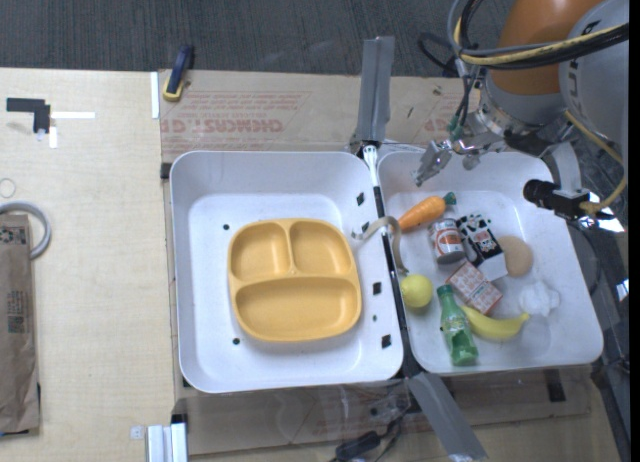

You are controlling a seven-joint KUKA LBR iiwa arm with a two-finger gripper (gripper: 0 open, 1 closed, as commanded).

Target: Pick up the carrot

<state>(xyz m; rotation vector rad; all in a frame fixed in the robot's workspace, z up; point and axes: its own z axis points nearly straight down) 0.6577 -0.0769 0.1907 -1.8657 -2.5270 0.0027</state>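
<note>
The carrot [422, 212], orange with a small green top, lies at a slant in the upper left part of the right bin [560, 350]. My gripper [450, 155] hangs over that bin's far edge, a short way up and to the right of the carrot and apart from it. It looks open, with nothing between its fingers. The grey arm with its orange band reaches in from the upper right.
Close below the carrot sit a small can [449, 240] and a black-and-white box [482, 238]. Further down lie a brown egg [518, 256], a lemon [416, 291], a red-and-white box [474, 287], a banana [497, 324] and a green bottle [458, 325]. The left bin holds a yellow divided plate [295, 280].
</note>
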